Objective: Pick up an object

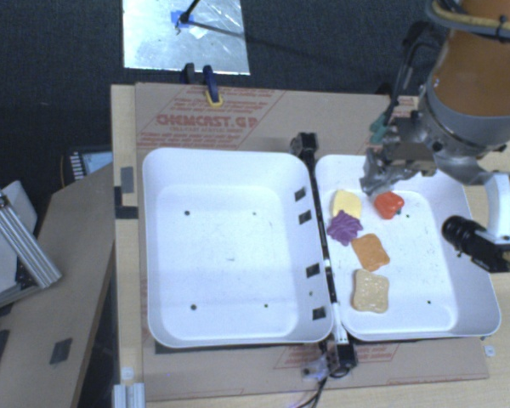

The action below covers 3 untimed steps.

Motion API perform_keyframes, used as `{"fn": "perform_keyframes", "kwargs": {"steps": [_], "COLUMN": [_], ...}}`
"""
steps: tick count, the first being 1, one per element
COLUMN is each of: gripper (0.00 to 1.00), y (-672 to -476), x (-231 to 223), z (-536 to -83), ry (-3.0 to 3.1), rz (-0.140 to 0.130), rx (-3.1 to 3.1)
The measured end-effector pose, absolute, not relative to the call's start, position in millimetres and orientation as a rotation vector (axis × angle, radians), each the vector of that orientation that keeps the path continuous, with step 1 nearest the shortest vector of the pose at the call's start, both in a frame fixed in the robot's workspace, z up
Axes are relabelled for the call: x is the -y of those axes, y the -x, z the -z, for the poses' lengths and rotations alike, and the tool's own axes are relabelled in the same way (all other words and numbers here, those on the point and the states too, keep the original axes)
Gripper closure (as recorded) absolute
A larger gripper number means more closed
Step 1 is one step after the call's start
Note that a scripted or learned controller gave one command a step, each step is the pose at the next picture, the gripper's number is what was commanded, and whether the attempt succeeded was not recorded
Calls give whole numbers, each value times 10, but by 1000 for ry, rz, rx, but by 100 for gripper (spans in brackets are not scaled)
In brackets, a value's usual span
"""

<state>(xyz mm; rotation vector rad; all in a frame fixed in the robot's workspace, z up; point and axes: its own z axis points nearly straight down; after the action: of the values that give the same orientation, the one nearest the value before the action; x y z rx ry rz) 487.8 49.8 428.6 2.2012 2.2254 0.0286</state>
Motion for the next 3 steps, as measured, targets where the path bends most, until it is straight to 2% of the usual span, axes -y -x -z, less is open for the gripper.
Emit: {"fn": "perform_keyframes", "kwargs": {"steps": [1,2,3], "gripper": [100,100,100], "y": [-4865,-4864,-5561], "x": [-1124,-1684,-2293], "z": [-4364,-5285,-5345], "ry": [-2210,-2207,-2210], "rz": [-6,-19,-8], "rx": [-2232,-2230,-2230]}}
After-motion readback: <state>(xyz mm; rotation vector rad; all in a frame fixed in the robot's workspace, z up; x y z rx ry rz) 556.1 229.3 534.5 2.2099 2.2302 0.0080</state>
